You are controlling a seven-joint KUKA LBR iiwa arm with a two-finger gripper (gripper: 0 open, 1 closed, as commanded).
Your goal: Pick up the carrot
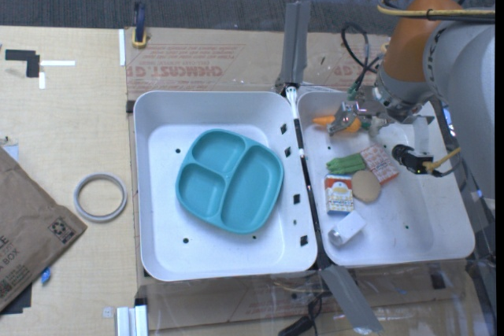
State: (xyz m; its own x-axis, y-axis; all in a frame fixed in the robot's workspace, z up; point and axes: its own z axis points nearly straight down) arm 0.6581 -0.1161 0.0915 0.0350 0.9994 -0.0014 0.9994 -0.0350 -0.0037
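I look down from high above my bench (63,130), tilted a bit, seeing both white bins (150,169) side by side.

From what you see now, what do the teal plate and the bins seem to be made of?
The teal plate: probably moulded plastic, with an even colour, soft sheen and three rounded compartments. The left bin and right bin: likely thin white plastic, with smooth walls, rounded corners and a matte-to-slightly glossy look. Painted metal cannot be excluded.
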